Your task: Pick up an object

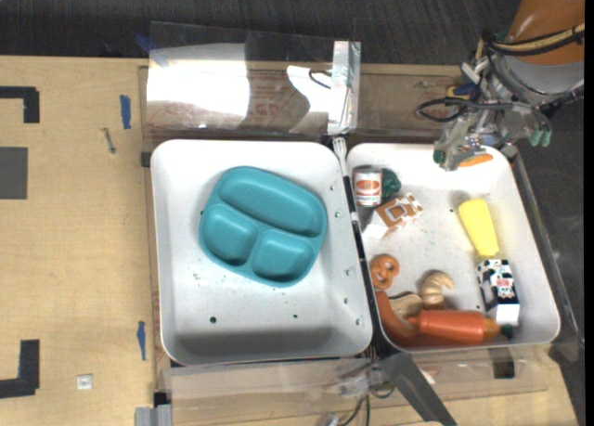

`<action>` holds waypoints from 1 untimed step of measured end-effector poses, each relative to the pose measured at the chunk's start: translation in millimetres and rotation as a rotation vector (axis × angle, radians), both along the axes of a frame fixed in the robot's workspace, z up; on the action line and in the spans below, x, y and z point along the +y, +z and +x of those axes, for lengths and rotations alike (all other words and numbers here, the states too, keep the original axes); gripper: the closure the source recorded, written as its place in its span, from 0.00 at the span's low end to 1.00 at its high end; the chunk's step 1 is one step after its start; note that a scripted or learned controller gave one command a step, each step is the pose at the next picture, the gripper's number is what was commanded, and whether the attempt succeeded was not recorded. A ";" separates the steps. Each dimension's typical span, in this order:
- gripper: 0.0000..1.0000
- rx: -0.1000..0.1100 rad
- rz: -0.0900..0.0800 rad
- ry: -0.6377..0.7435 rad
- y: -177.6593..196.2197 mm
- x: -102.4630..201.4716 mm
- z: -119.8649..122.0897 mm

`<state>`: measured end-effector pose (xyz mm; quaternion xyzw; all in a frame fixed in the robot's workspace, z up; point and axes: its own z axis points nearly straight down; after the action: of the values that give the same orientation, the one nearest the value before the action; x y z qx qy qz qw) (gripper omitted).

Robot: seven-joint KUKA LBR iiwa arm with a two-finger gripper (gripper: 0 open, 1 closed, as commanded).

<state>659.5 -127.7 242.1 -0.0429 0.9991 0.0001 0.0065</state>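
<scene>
Right white bin holds crowded toys w/ gripper over far rim by orange piece, claw state unclear; grab may clip rim & miss.

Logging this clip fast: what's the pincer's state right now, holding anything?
Pincer: cannot be told; it hovers at the right bin's far corner, by an orange object.
</scene>
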 end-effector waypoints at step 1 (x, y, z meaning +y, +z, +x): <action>1.00 0.007 0.003 -0.021 -8.3 62.9 3.0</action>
<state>662.5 -64.9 233.7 -0.0324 0.9995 0.0016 0.0029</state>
